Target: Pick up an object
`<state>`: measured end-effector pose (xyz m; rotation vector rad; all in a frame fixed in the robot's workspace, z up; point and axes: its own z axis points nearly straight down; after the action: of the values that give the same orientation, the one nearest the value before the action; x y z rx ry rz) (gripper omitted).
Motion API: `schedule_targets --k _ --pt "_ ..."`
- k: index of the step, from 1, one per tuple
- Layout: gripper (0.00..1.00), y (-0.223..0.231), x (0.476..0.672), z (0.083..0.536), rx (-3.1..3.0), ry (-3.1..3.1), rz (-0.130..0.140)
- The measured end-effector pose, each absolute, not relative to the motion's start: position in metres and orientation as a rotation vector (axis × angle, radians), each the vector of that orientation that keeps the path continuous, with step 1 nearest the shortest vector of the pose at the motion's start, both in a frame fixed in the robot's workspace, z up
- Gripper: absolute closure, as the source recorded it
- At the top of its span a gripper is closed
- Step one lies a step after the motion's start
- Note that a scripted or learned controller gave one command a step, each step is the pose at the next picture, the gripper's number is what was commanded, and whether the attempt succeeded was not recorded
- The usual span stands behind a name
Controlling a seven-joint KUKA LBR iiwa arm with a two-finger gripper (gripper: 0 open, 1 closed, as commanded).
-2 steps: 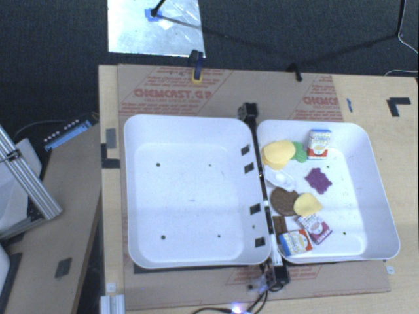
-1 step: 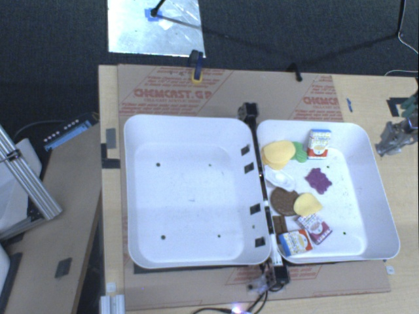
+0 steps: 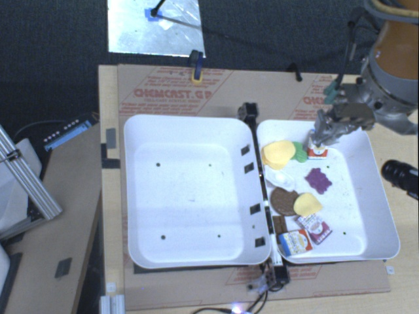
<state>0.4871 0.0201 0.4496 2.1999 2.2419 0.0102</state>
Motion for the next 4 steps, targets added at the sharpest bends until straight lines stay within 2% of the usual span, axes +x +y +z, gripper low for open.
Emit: schedule_targets --k 1,2,3,4 --pt "1.0 -0.053 0.487 0.541 2.219 2.208 0.012" --pt "1.0 0.075 0.486 0.511 2.206 2.24 0.003" --pt "1.0 0.141 0.497 0.376 2.216 2.238 -0.016" --pt "1.0 0.241 0.485 0.387 2.206 2.238 0.007"
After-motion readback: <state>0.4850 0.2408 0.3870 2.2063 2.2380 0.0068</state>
